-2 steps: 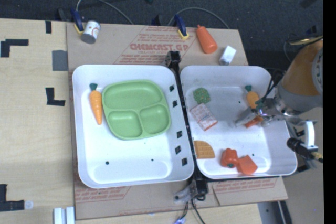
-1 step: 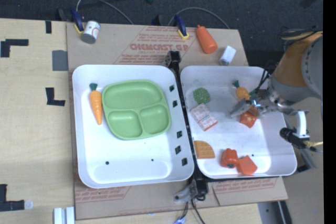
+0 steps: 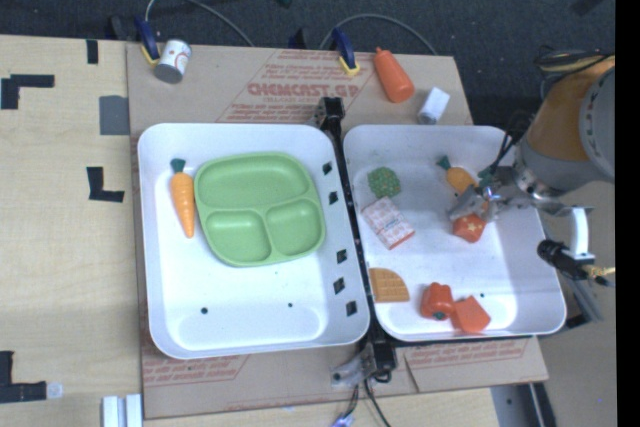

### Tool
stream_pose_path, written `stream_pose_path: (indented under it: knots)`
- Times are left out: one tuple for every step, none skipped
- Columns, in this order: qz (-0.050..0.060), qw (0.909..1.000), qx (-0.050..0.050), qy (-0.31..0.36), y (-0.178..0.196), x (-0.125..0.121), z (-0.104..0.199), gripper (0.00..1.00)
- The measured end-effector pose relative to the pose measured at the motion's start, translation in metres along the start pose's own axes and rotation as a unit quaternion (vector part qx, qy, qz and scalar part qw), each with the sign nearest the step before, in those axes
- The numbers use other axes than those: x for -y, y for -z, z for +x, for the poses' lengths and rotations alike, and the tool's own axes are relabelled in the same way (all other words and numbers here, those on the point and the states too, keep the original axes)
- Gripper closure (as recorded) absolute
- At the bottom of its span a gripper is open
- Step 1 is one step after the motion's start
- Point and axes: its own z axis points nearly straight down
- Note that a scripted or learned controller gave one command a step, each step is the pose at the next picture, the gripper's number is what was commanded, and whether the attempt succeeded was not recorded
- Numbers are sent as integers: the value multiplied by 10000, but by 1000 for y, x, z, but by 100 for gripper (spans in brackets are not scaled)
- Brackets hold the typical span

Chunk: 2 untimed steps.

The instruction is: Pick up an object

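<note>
Gripper low in right bin, just above red toy; finger state unclear. Orange toy just beyond.

Small red-orange toy in right bin, touching claw tips

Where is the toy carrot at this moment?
The toy carrot lies in the left bin, near its left wall, just beside the left edge of the green divided plate.
</note>
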Motion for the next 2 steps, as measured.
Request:
stream_pose_path:
  knots:
    - [-4, 10000, -27, 2, -10, -38, 70, 100]
    - [23, 10000, -34, 2, 89, -5, 165, 100]
